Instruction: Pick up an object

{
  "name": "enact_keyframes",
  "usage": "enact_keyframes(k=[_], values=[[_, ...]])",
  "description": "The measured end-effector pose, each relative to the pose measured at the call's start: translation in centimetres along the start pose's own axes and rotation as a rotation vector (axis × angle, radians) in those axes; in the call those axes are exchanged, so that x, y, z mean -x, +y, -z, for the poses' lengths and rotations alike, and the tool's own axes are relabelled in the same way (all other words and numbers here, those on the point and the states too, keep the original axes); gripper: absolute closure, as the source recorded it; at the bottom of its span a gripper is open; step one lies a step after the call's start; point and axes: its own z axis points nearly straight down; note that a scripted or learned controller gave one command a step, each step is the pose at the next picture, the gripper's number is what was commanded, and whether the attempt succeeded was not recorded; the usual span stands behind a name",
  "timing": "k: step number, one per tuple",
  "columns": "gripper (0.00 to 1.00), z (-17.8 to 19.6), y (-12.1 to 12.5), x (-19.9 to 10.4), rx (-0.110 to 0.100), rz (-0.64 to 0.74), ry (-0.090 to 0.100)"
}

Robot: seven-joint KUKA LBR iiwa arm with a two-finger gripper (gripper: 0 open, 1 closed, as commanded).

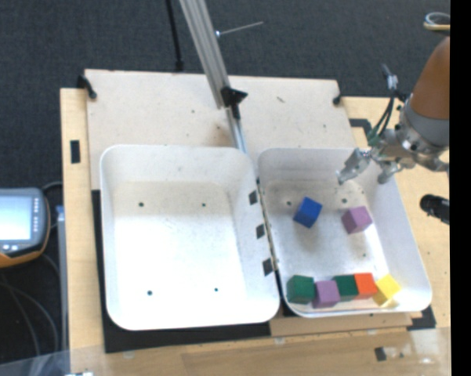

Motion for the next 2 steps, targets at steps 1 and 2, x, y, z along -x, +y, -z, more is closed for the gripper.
enact_keyframes(k=[1,2], values=[[0.00,0.00,0.00,0.00,0.000,0.000,0.000],[0.00,0.00,0.00,-0.01,0.000,0.000,0.000]])
